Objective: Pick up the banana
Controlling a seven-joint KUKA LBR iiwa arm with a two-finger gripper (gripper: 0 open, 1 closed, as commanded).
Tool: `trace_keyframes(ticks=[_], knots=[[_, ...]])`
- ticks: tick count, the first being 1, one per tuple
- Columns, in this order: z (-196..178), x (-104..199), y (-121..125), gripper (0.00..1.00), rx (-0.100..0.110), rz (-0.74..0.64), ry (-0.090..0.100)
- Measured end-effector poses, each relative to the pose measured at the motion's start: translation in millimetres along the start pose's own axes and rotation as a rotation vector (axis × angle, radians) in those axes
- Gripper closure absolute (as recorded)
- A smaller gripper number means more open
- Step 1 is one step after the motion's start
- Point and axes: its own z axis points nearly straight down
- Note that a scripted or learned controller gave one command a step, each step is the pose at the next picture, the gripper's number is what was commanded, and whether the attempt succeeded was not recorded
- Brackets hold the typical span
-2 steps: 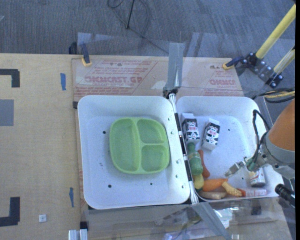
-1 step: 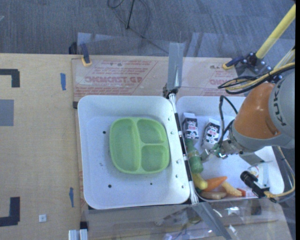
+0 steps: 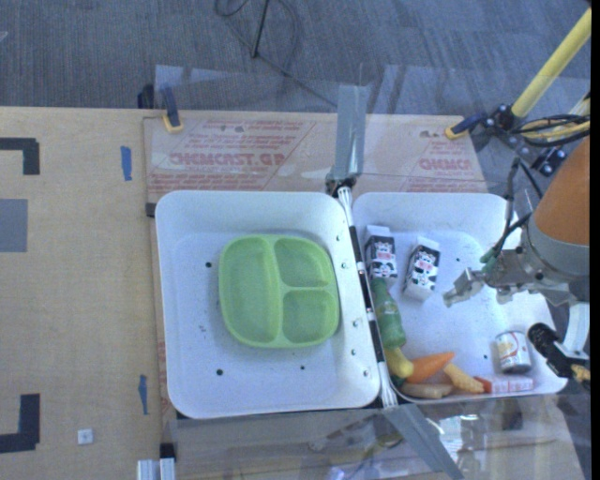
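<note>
Metal two-finger gripper (image 3: 466,284) hangs above the right white bin (image 3: 469,208); its state cannot be told. Small yellow banana (image 3: 400,362) lies wedged against the left wall beside the orange carrot (image 3: 433,364). Approach should descend steeply along the wall, avoiding neighbours.

robot lab | plywood bench (image 3: 66,281) with tape marks | white bins (image 3: 187,375) | loose cables (image 3: 272,28)

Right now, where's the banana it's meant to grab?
The banana lies in the right bin, near its front left corner, between the green bottle and the carrot.
</note>
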Motion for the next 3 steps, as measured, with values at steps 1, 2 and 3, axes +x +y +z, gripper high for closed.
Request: trace_keyframes(ticks=[1, 2, 3], knots=[[83.6, 26.7, -35.1, 0.0, -0.007, 0.242, 0.001], [83.1, 46.0, -33.0, 0.0, -0.014, 0.517, -0.003], [74.0, 44.2, -35.4, 1.0, -0.011, 0.52, -0.008]])
